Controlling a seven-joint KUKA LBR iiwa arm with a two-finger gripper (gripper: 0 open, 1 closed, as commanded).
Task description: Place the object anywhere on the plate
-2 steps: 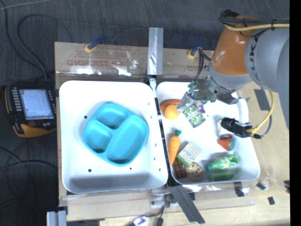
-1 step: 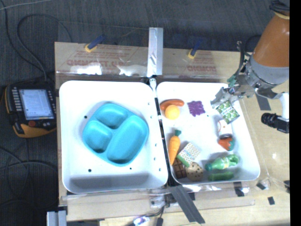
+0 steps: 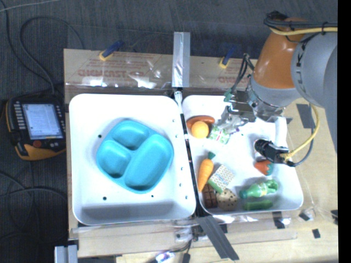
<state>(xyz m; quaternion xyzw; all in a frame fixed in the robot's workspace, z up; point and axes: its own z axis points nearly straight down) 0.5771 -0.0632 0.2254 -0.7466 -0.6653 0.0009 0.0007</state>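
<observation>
At the right bin's [image 3: 296, 193] six o'clock lie a green toy [image 3: 259, 192], a brown block [image 3: 222, 197] and a carrot [image 3: 204, 171]. The gripper [image 3: 235, 115] hangs at eleven o'clock over a small white-green packet [image 3: 220, 134]; its opening cannot be told. The blue plate [image 3: 135, 155] sits mid left bin [image 3: 82, 201], at nine o'clock from the gripper.

Faint reddish printing is showing across the clear plastic sheet [image 3: 123, 70] taped over the cardboard behind the bins, well away from the jaws toward the far left, but its letters are too blurred to be read. The handheld screen [image 3: 39, 120] far off to the left is glowing with illegible lines.
</observation>
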